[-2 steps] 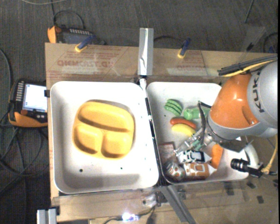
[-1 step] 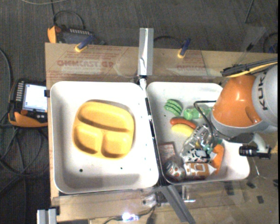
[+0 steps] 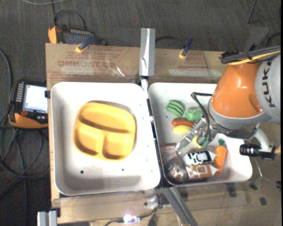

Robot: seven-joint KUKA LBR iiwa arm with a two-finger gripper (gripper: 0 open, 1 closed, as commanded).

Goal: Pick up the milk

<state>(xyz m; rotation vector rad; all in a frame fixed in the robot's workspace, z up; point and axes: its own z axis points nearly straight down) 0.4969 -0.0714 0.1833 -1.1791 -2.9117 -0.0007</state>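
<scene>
So from the overhead camera view: the arm [image 3: 240, 95] comes in from the right and hangs over the right bin [image 3: 155, 126], with the end effector [image 3: 194, 136] pointing down into the middle of the toy food pile. Makes sense it's parked there, since all the pickable stuff is crowded into that one bin, while the left bin [image 3: 61, 173] just carries a yellow divided tray [image 3: 105, 131].

The milk [image 3: 199, 157] looks to be the small white carton with black print, lying just below the end effector and a touch to its right (print is too small to read, so I'm going by the look). It seems to be lying flat, long axis roughly left-right with a slight tilt. Which end is the top, I can't tell.

It's wedged in tight: carrot [image 3: 220, 156] touching its right side, a brown-and-white carton [image 3: 199, 172] right below it, a round brownish thing [image 3: 176, 171] to the lower left. Green veggies [image 3: 176, 108] sit above the end effector.

Whether the end effector is released or clenched, can't tell, and nothing is visibly caught in it.
</scene>
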